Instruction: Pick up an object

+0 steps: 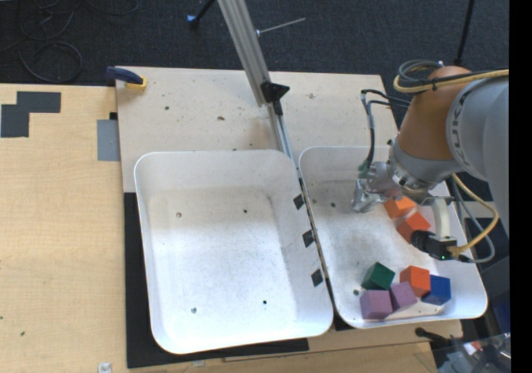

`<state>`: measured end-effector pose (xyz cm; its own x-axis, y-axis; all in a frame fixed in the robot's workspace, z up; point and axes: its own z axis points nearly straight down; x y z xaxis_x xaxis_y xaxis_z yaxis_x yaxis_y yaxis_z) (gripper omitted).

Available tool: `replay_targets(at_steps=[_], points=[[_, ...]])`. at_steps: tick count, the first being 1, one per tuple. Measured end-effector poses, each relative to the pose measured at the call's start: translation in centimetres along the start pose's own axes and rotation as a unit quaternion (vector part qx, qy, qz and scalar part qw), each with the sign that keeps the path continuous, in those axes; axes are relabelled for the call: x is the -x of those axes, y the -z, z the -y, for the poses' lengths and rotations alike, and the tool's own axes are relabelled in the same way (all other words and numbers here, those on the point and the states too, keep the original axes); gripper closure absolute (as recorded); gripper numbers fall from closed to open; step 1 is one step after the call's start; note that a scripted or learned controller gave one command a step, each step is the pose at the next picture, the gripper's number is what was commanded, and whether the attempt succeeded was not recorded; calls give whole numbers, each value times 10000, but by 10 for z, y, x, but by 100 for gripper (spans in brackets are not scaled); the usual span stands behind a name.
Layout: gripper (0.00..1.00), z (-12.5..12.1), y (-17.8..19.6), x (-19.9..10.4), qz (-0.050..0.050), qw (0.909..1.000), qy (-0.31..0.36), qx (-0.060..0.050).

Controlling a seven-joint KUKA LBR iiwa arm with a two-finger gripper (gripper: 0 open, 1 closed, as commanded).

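Hovering gripper in right bin, claw state indiscernible; blocks clustered well apart near corner. Risk: closing on bare floor, missing blocks.

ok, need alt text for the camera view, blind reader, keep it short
A grey robot arm with an orange band reaches from the right into the right-hand shallow white bin, its tool low near the bin's far end. Small blocks cluster at the near corner: dark green cube, two purple cubes, orange cube, blue cube. The left-hand white bin sits alongside.
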<state>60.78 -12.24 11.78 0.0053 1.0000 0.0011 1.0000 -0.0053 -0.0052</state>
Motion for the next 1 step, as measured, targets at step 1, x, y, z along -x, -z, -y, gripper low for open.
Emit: replay_targets(at_steps=[1], points=[[100, -9, 53, 7, 9, 10000, 18, 40]])
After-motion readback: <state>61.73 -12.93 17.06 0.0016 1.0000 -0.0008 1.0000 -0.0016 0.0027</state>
